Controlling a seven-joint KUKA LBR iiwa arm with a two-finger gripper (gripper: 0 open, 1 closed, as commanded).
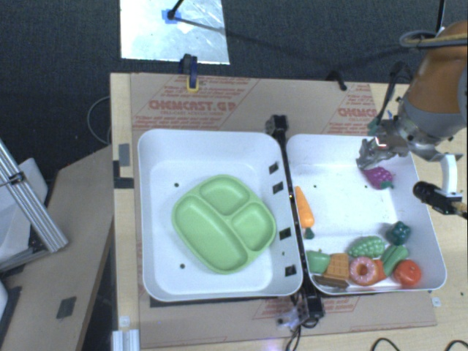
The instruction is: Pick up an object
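Gripper at upper right of frame, over right white bin. Finger spread: cannot tell. Small purple plastic grape bunch lies just below it; contact unclear.

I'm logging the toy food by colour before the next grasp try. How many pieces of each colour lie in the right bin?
Purple: 1, the grapes by the gripper
Orange: 1, the carrot
Green: 4, pieces and the dark one
Tan: 1, the waffle
Pink: 1, the doughnut
Red: 1, the tomato
Total: 9
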